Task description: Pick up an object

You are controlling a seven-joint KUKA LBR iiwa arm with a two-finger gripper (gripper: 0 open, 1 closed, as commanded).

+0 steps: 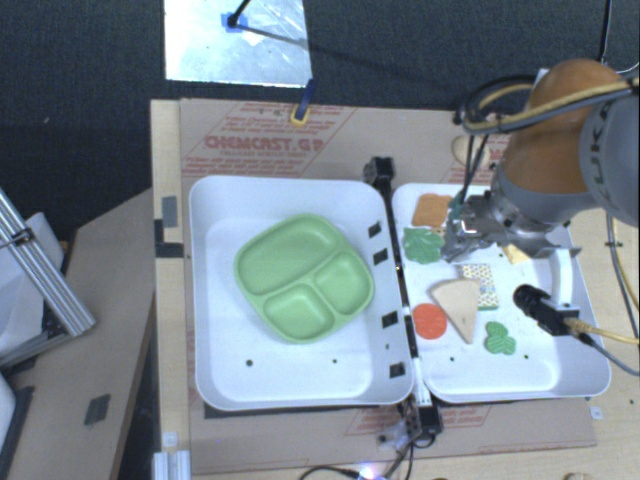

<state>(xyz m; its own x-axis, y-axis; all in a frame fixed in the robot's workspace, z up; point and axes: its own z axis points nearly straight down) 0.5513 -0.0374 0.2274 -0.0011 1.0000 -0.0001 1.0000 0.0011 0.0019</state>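
Judging by how things lie, nothing is yet lifted: the gripper (462,236) is lowered into the right white bin (575,373) just beside the crinkled green leaf-shaped toy (421,246), and whether it is closed cannot be told.

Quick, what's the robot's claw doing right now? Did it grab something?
Gripper: low over the right bin, beside the green leafy piece; whether it is open, closed or holding anything cannot be told.
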